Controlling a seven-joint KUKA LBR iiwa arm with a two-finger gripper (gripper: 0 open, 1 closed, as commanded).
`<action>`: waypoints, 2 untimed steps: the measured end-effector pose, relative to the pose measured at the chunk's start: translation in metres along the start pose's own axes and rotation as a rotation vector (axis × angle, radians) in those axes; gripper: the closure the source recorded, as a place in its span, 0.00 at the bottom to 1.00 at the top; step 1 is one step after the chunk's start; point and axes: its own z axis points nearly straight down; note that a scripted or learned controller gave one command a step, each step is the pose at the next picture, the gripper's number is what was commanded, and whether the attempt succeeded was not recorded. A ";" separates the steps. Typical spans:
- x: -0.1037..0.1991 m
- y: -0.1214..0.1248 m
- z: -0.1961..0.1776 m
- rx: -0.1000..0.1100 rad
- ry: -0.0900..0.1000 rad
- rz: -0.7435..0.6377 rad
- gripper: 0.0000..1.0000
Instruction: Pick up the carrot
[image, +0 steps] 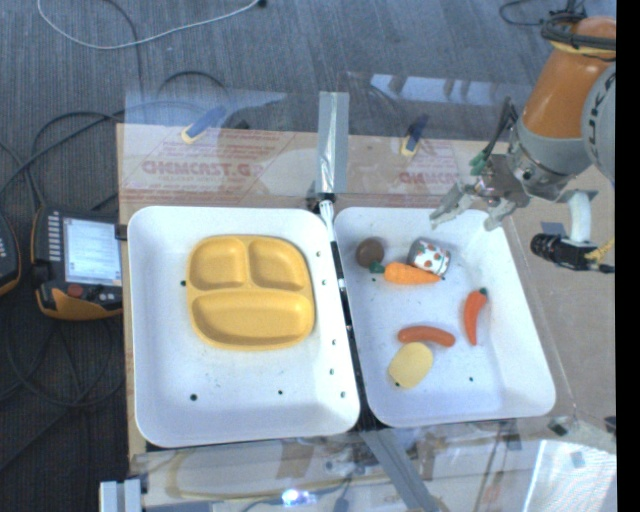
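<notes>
Two carrots lie in the right bin (525, 330). One carrot (411, 273), orange with a green stub at its left end, lies flat near the bin's far side. A second carrot (473, 316) lies nearer the right wall, green end pointing away. My gripper (472, 212) hangs over the bin's far edge, up and to the right of the first carrot. Its fingers are spread open with nothing between them.
A brown round piece (370, 251) and a red-and-white can (431, 257) sit beside the first carrot. A red sausage (426, 335) and a yellow lump (411, 365) lie toward the front. The left bin (160, 330) bears a yellow divided plate (252, 290).
</notes>
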 end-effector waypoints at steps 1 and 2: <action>0.035 -0.043 0.140 -0.002 -0.001 0.035 0.00; 0.049 0.013 0.144 0.029 -0.004 -0.023 0.00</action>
